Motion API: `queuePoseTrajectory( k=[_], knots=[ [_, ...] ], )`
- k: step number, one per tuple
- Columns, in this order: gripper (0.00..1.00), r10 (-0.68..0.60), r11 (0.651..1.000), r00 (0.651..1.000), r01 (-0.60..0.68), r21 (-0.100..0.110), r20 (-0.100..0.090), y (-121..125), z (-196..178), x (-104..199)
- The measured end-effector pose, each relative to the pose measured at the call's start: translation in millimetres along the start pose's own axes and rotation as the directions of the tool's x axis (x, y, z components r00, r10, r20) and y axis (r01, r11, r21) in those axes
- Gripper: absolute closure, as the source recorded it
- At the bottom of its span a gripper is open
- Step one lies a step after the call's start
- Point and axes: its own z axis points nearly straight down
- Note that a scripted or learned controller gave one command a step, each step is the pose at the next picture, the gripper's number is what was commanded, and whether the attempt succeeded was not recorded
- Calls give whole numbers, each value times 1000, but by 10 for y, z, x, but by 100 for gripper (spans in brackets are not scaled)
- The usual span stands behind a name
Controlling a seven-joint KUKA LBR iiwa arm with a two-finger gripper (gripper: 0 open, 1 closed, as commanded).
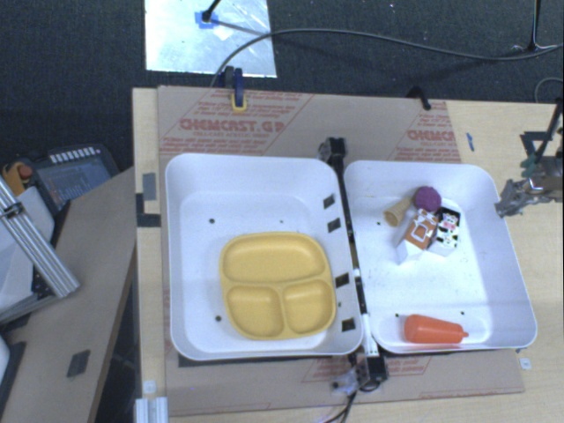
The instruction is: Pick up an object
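Objects for picking lie in the right bin (507, 263), the shallow white tray on the right side of the bench. Near its far middle a small cluster sits together: a purple ball (427, 197), a tan cone-shaped piece (397, 211) touching the ball's left side and pointing down-left, an orange-and-white toy block (421, 230) just below them, and a black-and-white toy (448, 228) pressed against that block's right side. At the bin's near edge, well apart from the cluster, an orange carrot (434, 330) lies on its side with its narrow end pointing right.

The left bin (189, 236) holds a yellow divided plate (278, 284), flat, with one long compartment on the far side and two smaller ones on the near side. A strip of black clips runs along the seam between the two bins.

The gripper (520, 197) appears as a small metallic shape at the right edge of the view, beside the right bin's far right rim and outside it, with part of the arm's hardware above it against the frame edge. It is well apart from every object, and nothing shows between its fingers. It is too small and cut off to tell how far open it is.

Both bins rest on a brown cardboard sheet (291, 122) printed with red lettering.
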Motion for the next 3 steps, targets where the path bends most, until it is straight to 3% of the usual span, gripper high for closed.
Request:
queuePoseTrajectory(
  k=[2, 3],
  knots=[
    [100, -4, 1000, 1000, 4, 3, -4, -75, 306, 1049],
    [100, -4, 1000, 1000, 4, 4, -4, -181, 279, 1601]
  ],
)
